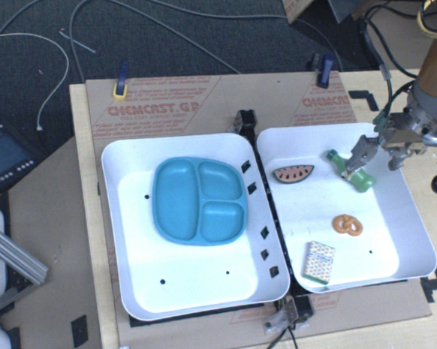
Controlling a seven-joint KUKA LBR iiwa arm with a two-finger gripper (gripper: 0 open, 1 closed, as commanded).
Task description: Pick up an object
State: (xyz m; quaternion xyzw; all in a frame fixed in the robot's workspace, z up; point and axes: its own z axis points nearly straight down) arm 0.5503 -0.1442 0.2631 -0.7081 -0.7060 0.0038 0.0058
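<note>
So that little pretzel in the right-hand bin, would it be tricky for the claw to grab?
Probably somewhat. The pretzel lies flat on the floor of the right bin, so fingers may struggle to get under or around it. It looks small and likely light, so a nudge could slide it across the smooth white surface. Its looped shape makes rolling unlikely.
</note>
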